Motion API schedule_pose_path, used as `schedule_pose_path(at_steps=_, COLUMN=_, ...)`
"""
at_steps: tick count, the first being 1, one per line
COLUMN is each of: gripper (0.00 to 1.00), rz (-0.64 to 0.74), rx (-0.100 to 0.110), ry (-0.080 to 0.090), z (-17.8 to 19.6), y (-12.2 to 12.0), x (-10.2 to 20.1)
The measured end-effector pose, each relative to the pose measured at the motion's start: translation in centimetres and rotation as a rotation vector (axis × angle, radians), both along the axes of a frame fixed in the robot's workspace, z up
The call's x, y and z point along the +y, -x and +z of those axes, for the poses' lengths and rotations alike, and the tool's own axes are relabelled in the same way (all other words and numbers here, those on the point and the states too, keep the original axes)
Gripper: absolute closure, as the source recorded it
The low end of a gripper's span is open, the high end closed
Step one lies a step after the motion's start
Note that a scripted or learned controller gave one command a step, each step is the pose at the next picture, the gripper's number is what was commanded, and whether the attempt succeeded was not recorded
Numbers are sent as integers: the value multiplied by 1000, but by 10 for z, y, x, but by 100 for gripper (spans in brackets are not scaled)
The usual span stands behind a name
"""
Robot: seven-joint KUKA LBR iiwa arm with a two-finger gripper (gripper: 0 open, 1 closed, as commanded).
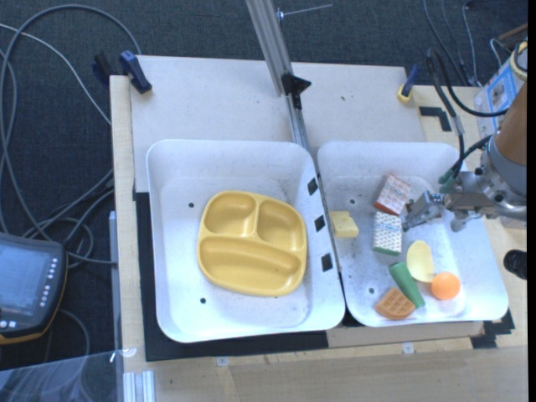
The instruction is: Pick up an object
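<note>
The right bin (360, 159) holds several toy foods. A red and white box (393, 193) lies near its middle, with a green and white box (387, 233) just below it. A pale yellow block (344, 224) rests by the bin's left wall. Toward the front lie a yellow slice (420, 260), a green stick (408, 283), an orange ball (445, 286) and a brown waffle (395, 304). My gripper (421, 211) hangs over the bin's right half, just right of the two boxes. It is open and nothing sits between its fingers.
The left bin (167, 174) holds a yellow divided plate (251, 243). A metal pole (270, 23) slants down to the ridge between the bins. Cables (448, 74) trail over the bench's back right corner.
</note>
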State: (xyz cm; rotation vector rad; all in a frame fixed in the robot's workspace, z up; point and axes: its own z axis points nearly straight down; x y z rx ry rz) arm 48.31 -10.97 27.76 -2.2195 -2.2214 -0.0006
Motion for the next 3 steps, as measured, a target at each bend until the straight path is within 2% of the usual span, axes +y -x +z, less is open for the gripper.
schedule_pose_path(at_steps=1, gripper=0, rz=0, rx=-1, ry=0, z=0, y=0, x=0)
schedule_pose_path(at_steps=2, gripper=0, rz=0, rx=7, ry=-1, z=-62, y=2, x=6)
schedule_pose_path(at_steps=3, gripper=0, rz=-1, rx=6, ry=-1, z=-105, y=0, x=7)
